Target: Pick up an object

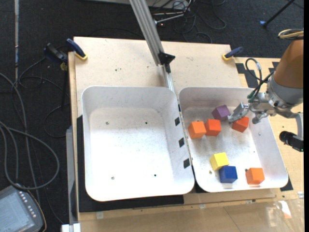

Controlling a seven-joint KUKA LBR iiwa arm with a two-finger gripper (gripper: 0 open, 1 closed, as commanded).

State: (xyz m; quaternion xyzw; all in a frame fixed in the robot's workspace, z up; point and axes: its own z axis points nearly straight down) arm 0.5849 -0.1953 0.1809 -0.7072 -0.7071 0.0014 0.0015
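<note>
Camera view: purple cube point(221, 111) beside gripper point(240, 117)

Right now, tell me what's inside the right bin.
The right bin holds a purple cube, four orange cubes, a yellow cube and a blue cube. The gripper partly covers the orange cube beneath it.

Arm point(289, 76) cut off at right edge, tool point(244, 114) partly covering red block point(241, 124)
</note>
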